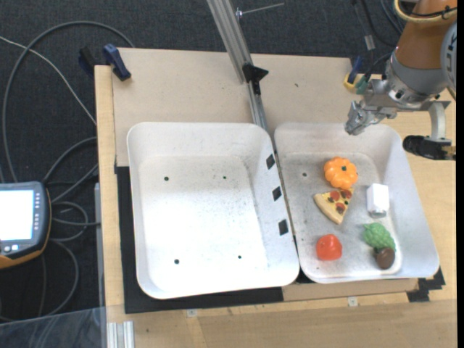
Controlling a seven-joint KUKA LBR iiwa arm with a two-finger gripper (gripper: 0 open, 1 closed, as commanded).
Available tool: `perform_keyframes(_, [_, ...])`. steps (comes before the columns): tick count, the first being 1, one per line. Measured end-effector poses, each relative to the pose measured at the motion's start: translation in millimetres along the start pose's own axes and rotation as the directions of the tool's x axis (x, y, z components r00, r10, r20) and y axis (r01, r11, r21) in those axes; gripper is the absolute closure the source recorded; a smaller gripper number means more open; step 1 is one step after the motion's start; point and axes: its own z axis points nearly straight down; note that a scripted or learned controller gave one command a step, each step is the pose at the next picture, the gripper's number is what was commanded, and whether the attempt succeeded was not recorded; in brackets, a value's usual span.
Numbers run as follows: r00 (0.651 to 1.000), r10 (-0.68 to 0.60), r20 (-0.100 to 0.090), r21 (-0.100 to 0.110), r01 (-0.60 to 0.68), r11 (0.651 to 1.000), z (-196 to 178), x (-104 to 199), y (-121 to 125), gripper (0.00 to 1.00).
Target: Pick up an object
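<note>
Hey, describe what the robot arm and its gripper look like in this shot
The arm has a rounded orange section above a grey wrist housing, with a yellowish cable looped beside its top. A black part juts from the wrist's side. The gripper is small, metallic grey and narrows toward its tip.

Readable text: none anywhere in the view.
Handheld control pendant with lit screen (20, 223): the display glows pale, its contents too small and washed out to read.
Small white rectangular block (378, 198) in the right-hand shallow white bin (413, 194): no lettering can be made out.
Black tabs (276, 193) on the bins' shared edge: plain, unmarked.
</note>
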Motion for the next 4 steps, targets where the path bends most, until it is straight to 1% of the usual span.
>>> perform_keyframes(1, [1.000,0.000,0.001,-0.002,0.000,1.000,-55.6,0.0,2.2,1.00])
perform_keyframes(2, [1.000,-0.004,-0.004,0.008,0.004,1.000,-61.2,49.1,-8.7,1.00])
perform_keyframes(3, [1.000,-0.003,-0.004,0.011,0.003,1.000,-55.3,90.5,-25.1,1.00])
perform_keyframes(4, [1.000,-0.004,-0.005,0.012,0.004,1.000,-38.4,138.4,-33.6,1.00])
